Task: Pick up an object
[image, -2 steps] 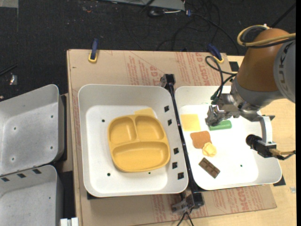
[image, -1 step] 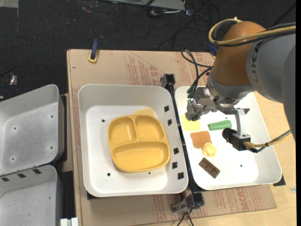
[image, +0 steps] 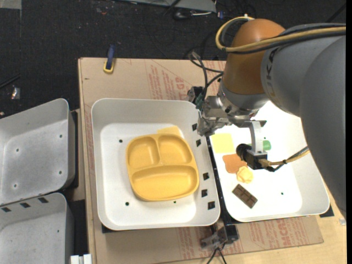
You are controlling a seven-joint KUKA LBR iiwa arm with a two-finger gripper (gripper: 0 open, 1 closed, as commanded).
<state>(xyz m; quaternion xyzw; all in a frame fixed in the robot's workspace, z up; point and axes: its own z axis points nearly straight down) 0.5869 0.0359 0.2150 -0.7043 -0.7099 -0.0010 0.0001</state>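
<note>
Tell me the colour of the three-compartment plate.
The three-compartment plate is yellow, plain to see in the camera view.

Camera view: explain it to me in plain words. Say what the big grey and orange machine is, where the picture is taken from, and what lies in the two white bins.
This is one picture from a fixed camera above the bench, looking down at a slant. The big machine is a robot arm reaching in from the right. Its pincer hangs near the edge where the two bins meet. The left bin holds a yellow divided plate. The right bin holds a pale yellow square, an orange piece, a yellow lump, a brown bar and something small and green. I cannot tell whether the pincer holds anything.
</note>
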